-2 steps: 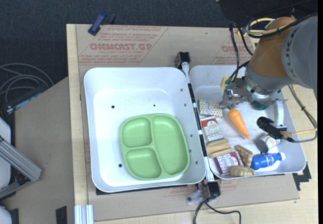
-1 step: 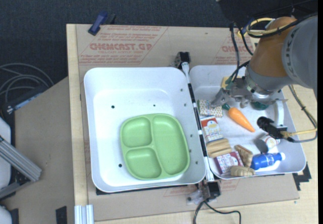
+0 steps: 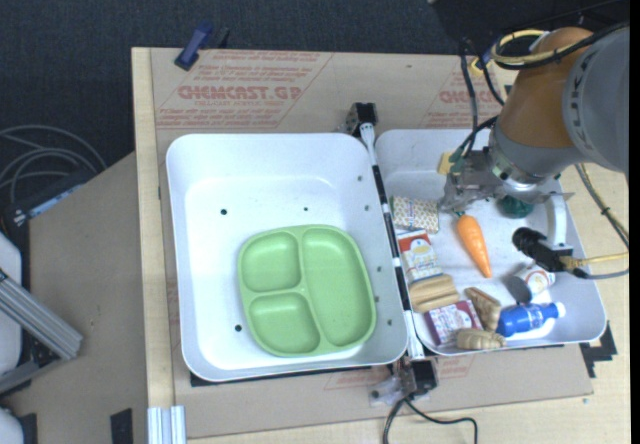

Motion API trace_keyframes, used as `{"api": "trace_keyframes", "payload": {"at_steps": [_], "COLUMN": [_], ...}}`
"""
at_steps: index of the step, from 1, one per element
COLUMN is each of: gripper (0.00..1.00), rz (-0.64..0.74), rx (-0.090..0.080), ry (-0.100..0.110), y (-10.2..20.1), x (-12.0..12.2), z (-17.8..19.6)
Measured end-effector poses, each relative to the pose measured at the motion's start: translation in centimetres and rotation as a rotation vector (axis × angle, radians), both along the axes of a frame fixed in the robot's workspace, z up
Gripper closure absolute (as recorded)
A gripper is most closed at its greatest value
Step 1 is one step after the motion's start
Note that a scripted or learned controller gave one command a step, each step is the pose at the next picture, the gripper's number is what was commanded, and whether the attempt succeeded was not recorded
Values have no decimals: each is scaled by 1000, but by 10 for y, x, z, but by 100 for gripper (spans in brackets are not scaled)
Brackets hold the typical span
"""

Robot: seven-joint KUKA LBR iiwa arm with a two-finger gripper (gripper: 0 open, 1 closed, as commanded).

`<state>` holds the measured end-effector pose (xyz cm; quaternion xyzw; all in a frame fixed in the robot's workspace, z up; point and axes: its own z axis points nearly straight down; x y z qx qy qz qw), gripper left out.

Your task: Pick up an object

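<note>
My gripper point(image 3: 462, 202) hangs over the back half of the right bin point(image 3: 420, 147), with the grey arm and its orange band coming in from the right. Just below its tip and slightly right lies an orange carrot point(image 3: 474, 244), pointing toward the front. To the gripper's left sits a patterned snack packet point(image 3: 414, 216), with a red and white packet point(image 3: 418, 256) in front of it. I see nothing held at the gripper's tip.
At the right bin's front lie a tan bread block point(image 3: 432, 290), a red packet point(image 3: 452, 317), a knobbly tan piece point(image 3: 478, 339) and a blue bottle point(image 3: 526, 317). The left bin point(image 3: 200, 182) holds a green divided plate point(image 3: 303, 289).
</note>
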<state>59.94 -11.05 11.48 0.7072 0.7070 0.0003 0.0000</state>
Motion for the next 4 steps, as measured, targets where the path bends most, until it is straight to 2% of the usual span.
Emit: {"api": "trace_keyframes", "payload": {"at_steps": [1,2,3,4], "gripper": [0,0,100,100], "rz": [0,-1,-1,3], "rx": [0,-2,-1,1], "ry": [0,-1,-1,-2], "y": [0,-31,-30,47], "x": [0,-33,-33,-23], "z": [0,-29,-20,71]}}
